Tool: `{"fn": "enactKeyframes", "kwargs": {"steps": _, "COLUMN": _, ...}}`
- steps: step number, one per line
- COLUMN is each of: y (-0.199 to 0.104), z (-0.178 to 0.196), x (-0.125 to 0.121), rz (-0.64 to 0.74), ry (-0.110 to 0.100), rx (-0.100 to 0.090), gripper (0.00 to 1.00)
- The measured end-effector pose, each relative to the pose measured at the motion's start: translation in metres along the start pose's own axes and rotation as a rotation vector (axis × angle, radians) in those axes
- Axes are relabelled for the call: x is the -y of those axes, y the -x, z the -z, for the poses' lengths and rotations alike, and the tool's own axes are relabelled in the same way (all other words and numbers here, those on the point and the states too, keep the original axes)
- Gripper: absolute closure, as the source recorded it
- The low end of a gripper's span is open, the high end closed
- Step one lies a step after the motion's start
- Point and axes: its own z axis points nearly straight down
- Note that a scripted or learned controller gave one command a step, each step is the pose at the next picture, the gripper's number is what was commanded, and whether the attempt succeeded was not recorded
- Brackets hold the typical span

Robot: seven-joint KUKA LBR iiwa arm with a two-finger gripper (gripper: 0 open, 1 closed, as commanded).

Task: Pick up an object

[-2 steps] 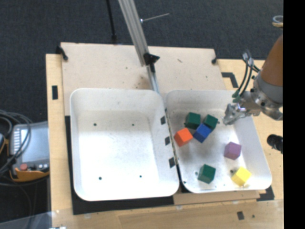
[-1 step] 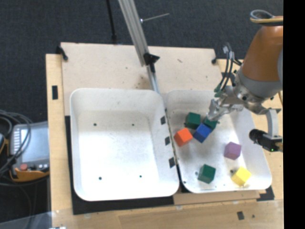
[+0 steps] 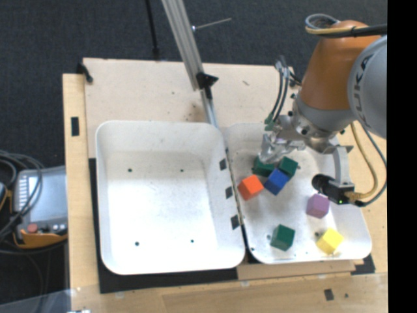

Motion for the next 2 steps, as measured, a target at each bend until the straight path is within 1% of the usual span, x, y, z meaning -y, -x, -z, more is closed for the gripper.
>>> {"fn": "enactKeyframes", "kwargs": {"steps": 1, "y": -0.053, "z": -0.005, "x": -0.017, "rz": 0.001, "ry": 0.003, "rx": 0.0, "gripper": 1.0}}
{"fn": "enactKeyframes", "kwargs": {"steps": 2, "y": -0.105, "z": -0.018, "x": -0.011, "rz": 0.001, "ry": 0.0, "rx": 0.0, "gripper": 1.0}}
